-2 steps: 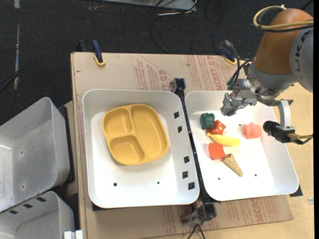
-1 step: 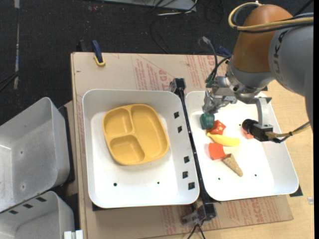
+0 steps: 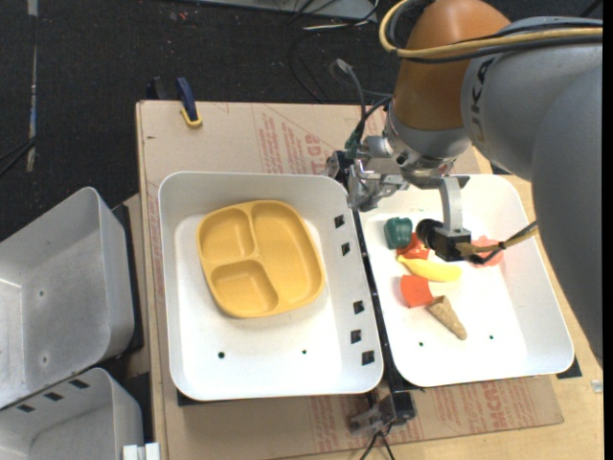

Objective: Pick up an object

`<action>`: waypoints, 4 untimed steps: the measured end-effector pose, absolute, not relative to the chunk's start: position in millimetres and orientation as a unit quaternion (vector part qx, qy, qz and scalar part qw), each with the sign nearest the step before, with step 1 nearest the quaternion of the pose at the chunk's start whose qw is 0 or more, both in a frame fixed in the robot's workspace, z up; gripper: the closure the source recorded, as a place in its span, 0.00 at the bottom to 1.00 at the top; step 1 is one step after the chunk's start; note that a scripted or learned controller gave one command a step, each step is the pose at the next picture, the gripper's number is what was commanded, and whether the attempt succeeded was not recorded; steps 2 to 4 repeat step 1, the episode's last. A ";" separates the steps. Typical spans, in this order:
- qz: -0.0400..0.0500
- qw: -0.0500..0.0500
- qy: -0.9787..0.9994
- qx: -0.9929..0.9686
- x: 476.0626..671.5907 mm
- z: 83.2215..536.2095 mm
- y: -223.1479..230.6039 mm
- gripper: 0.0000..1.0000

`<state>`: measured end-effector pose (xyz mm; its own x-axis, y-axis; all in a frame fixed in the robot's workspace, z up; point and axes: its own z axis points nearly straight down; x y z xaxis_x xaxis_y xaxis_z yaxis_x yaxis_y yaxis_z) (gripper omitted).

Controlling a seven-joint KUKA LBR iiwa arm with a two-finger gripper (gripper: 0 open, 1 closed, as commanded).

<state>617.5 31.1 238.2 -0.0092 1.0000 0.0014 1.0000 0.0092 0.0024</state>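
Observation:
In the right bin [image 3: 498, 343] lies a cluster of toy food: a green piece [image 3: 397, 229], a small red-orange piece [image 3: 414, 250], a yellow banana [image 3: 432, 270], an orange block [image 3: 417, 291] and a tan cone [image 3: 448, 317]. A red piece [image 3: 488, 251] lies a little further right. My gripper [image 3: 366, 186] hangs over the right bin's far left corner, beside the wall between the bins. It is up and to the left of the green piece, and I see nothing held in it.
A yellow divided plate [image 3: 259, 257] lies in the left bin [image 3: 192, 353]. The arm's large grey and orange body covers the right bin's far side. Spare white bins [image 3: 57, 286] stand off the bench at the left.

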 end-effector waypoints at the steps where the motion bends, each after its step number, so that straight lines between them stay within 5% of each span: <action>1: 0.002 0.001 0.710 0.705 633.5 245.2 81.5 1.00; 4: 0.002 0.001 0.710 0.705 633.5 245.2 81.5 1.00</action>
